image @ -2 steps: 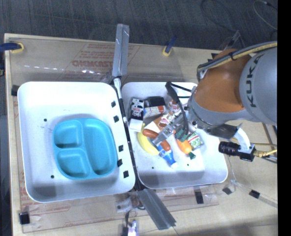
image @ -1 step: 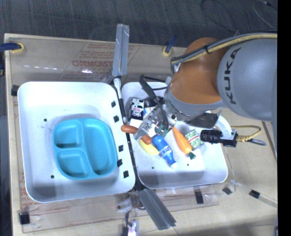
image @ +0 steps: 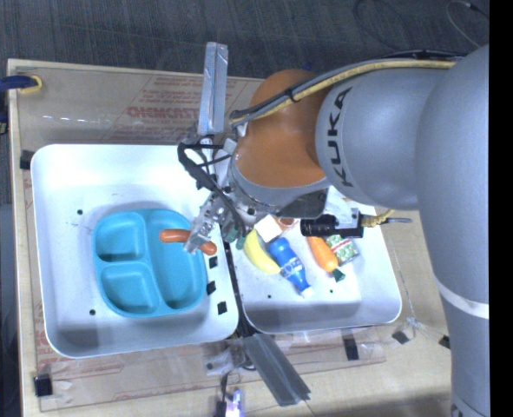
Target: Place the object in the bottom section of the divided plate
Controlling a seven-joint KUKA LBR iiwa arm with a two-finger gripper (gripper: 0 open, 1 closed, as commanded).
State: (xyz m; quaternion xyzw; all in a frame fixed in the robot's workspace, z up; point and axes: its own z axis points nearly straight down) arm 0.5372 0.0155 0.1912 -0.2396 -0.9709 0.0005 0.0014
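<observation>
Pincer (image: 200, 234) pinching an orange hot dog (image: 187, 239) over the blue plate (image: 147, 272).
Plate sits in a white bin (image: 65, 181) on the tan table (image: 108, 94); dark floor (image: 108, 16) behind.

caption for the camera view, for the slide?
Gripper holds a hot dog over the blue divided plate in the left bin.
</observation>
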